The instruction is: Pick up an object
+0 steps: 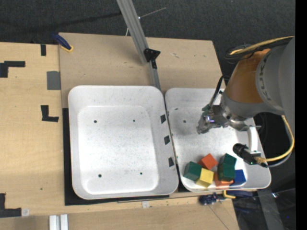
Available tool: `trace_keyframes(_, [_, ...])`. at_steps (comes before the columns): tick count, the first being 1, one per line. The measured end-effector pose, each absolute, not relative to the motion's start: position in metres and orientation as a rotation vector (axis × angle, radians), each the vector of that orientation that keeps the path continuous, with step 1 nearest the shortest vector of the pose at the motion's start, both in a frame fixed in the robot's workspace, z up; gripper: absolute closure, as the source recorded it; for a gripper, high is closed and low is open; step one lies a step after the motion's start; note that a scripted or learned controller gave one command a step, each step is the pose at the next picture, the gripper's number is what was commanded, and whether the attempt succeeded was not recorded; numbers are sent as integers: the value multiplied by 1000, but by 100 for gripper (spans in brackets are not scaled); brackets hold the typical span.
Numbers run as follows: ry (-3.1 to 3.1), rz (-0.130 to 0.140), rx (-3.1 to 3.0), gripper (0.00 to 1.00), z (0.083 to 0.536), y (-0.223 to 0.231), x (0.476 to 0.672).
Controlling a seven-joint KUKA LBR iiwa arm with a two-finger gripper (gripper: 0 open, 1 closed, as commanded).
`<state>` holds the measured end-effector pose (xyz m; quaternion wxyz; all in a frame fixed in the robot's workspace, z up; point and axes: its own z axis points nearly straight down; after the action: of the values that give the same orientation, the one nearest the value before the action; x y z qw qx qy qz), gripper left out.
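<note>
Camera view puts my gripper (pixel 205 126) low over the right bin (pixel 184 102), above bare floor near its middle; I cannot tell how its jaws stand, and I see nothing between them; the blocks sit apart from it, bunched at the near edge: green block (pixel 193 170), yellow block (pixel 206 177), orange block (pixel 209 161), dark green block (pixel 228 166), blue block (pixel 239 177); the left bin (pixel 115 92) lies alongside.

no text, label, brand or number can be read anywhere in the frame; the bins, bench and arm carry no legible marks.
</note>
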<state>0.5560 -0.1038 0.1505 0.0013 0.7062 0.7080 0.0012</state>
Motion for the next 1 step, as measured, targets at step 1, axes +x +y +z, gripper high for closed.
trace_keyframes(1, [2221,3,2218,100,193,-103,558])
